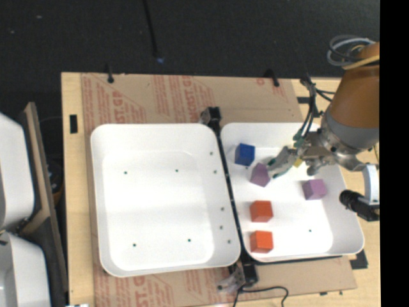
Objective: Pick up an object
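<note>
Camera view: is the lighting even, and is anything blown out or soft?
Camera view: the left bin is bright, near blown out, with little surface detail; the blocks in the right bin cast only faint shadows; the claw by the purple block looks soft; the background is dark.

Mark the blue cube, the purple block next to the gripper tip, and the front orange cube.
blue cube [244, 154], camera view, middle of its top face.
purple block [259, 175], camera view, centre of its visible face.
front orange cube [261, 241], camera view, middle of its top face.
</note>
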Controlling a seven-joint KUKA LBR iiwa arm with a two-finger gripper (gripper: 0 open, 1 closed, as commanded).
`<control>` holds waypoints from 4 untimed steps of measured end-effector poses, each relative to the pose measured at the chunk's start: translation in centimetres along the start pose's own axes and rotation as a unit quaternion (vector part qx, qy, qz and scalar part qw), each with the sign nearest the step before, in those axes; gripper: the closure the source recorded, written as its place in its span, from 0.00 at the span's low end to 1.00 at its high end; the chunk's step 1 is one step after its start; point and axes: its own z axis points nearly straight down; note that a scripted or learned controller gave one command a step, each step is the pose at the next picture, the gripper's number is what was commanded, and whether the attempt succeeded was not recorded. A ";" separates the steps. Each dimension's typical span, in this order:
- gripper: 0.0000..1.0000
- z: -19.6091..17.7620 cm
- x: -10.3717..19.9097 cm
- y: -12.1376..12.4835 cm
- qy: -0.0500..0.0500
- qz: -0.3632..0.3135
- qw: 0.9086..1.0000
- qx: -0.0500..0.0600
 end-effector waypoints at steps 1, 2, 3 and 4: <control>0.00 14.5 0.1 5.2 0.001 0.000 1.000 0.007; 0.00 16.0 0.8 15.0 -0.001 0.000 1.000 0.000; 0.00 15.9 1.4 13.5 0.000 0.000 1.000 0.000; 1.00 14.8 1.3 13.6 0.000 0.000 1.000 0.000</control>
